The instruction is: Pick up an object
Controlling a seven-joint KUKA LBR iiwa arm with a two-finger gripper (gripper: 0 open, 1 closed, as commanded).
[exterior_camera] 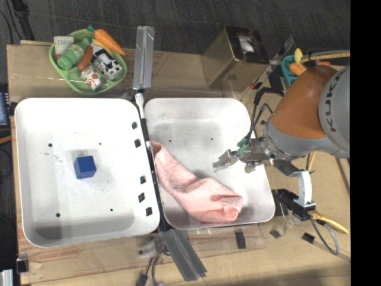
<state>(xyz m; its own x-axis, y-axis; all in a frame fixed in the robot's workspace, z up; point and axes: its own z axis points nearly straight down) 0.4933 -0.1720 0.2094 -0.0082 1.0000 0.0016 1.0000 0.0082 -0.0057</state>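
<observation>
Top left, off the bins: green bowl (87, 58) full of toy food, an orange carrot sticking out at its upper right. Left bin (36, 159): one blue cube (85, 166) sitting flat on the floor, left of centre, clear of all walls. Grey divider bar (143, 55) runs down between the two bins. Right bin (196, 115): pink cloth (193, 186) crumpled, stretching from the left wall diagonally down to the lower right, bunched thicker at that end. Gripper (229, 159) sits over the right bin's right half, just above the cloth's upper edge, pointing left. Fingers look parted a little with nothing between them; cloth not gripped. Grey arm with orange band (303, 103) comes in from the right over the bin's rim. Brown box (233, 55) beyond the right bin.
</observation>
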